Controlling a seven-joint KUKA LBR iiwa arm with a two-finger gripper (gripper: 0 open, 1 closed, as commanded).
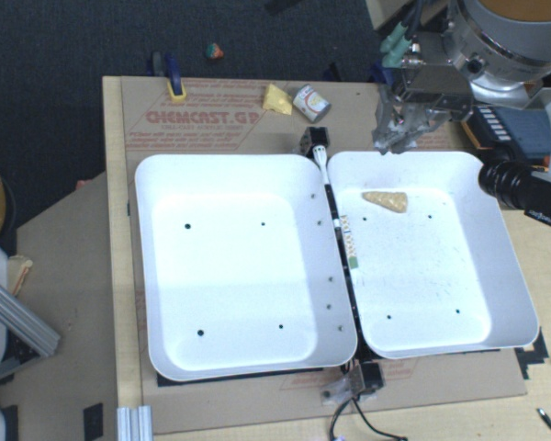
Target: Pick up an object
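Observation:
A tan wedge-shaped piece (pixel 386 200) lies in the far part of the right bin (pixel 496 274), near its middle. My gripper (pixel 393 141) hangs over the far rim of that bin, a little beyond the wedge and apart from it. Nothing shows held in it. The left bin (pixel 165 274) stands beside the right one.
A thin pen-like stick (pixel 335 214) with a black end lies along the seam between the bins. On the cardboard behind the bins sit a yellow lump (pixel 277 99), a small pale block (pixel 310 103) and a blue-and-yellow clamp (pixel 174 79).

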